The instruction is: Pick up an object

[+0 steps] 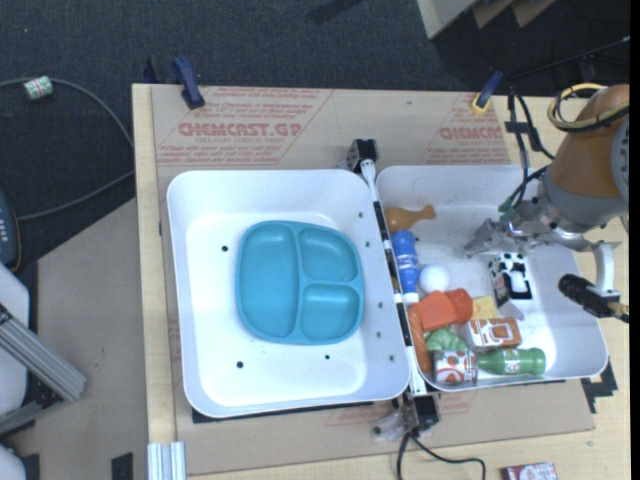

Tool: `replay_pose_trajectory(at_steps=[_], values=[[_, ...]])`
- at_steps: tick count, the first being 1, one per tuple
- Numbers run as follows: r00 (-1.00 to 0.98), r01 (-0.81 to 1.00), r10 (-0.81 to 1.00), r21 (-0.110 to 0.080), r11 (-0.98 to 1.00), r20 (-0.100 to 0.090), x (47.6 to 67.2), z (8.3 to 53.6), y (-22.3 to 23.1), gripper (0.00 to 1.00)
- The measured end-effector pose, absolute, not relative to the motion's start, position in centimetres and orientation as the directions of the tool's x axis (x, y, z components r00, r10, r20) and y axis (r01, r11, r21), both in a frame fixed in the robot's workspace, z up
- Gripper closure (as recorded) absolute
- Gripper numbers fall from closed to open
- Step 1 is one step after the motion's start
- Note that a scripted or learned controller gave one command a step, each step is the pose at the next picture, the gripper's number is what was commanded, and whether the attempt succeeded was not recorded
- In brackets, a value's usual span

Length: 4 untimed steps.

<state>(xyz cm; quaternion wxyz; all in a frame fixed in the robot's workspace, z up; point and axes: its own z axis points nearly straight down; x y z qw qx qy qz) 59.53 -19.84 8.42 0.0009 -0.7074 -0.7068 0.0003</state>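
Note:
My gripper (507, 235) hangs low over the upper middle of the right bin (572, 340), under the grey arm with its orange band (585, 158). Just below it, on the bin floor, lies a small black-and-white patterned object (512, 274). To the left along the bin's wall are a blue bottle (403, 259), a white ball (435, 278) and a brown-orange item (411, 215). Lower down sit an orange block (441, 309), a small printed box (495, 333), a green bottle (515, 361) and a red-and-green can (452, 364).
The left bin (200, 268) holds a blue divided plate (298, 281). Both bins rest on a cardboard-covered bench (300, 123) with blue clamps at its far edge. Cables hang beside the arm at the right.

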Motion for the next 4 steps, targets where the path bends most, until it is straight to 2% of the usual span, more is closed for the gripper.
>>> replay_pose_trajectory(at_steps=[1, 2, 3, 4], values=[[0.001, 1.000, 1.000, -0.001, -0.001, 0.001, 55.6, 8.5, -20.4, 0.00], [0.001, 1.000, 1.000, 0.001, -0.001, 0.001, 55.7, 9.5, -20.4, 1.00], [-0.002, 1.000, 1.000, 0.002, 0.002, 0.000, 59.5, 8.5, -13.0, 1.00], [-0.001, 1.000, 1.000, 0.002, 0.001, 0.000, 62.9, 18.6, -8.9, 1.00]])
